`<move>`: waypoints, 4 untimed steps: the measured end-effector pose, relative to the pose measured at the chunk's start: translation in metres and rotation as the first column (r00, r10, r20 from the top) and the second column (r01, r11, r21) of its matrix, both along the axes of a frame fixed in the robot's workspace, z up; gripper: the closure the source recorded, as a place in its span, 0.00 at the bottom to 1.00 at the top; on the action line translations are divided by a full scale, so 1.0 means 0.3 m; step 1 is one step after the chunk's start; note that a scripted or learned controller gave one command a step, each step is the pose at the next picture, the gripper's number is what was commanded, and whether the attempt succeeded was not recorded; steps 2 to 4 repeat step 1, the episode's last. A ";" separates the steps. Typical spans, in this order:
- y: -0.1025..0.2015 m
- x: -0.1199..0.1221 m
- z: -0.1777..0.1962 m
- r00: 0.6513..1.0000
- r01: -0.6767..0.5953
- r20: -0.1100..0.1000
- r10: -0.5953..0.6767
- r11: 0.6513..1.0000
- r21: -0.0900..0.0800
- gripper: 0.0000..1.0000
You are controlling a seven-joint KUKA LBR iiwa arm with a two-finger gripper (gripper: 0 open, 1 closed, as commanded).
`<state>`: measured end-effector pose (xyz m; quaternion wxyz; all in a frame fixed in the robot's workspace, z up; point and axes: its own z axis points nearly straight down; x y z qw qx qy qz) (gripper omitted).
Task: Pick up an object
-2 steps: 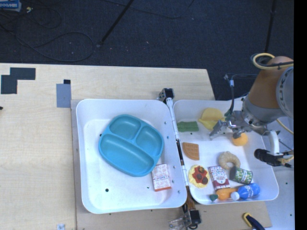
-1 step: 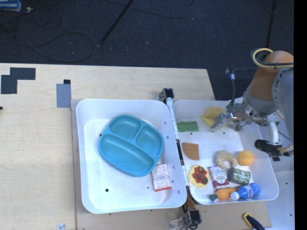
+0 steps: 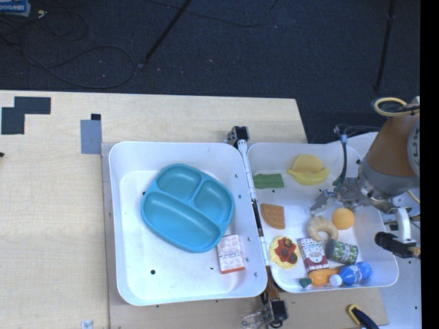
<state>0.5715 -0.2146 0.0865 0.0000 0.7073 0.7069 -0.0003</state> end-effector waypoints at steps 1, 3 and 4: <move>0.030 -0.259 0.003 1.000 0.002 -0.001 -0.002 1.000 0.003 0.00; 0.030 -0.259 0.003 1.000 0.002 -0.001 -0.002 1.000 0.003 0.00; 0.030 -0.259 0.003 1.000 0.002 -0.001 -0.002 1.000 0.003 0.00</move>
